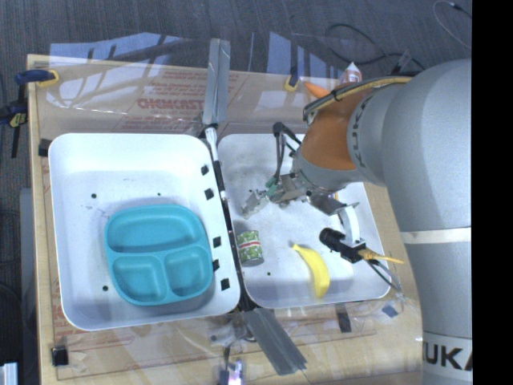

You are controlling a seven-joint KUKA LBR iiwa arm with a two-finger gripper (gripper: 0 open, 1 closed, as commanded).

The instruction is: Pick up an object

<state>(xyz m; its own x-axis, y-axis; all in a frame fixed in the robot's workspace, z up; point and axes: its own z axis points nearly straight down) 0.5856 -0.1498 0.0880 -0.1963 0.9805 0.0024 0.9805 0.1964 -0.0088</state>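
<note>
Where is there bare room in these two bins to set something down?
The widest bare floor is in the left bin, the strip between its far wall and the blue tray. The right bin is crowded: the end effector, the can and the banana take up its middle, leaving only a small patch at its far left corner.

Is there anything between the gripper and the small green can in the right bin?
Nothing visible does. The gripper is near the inner wall of the right bin; the can sits just below it in the picture, bare white floor between. The banana lies aside, apart from both.
</note>
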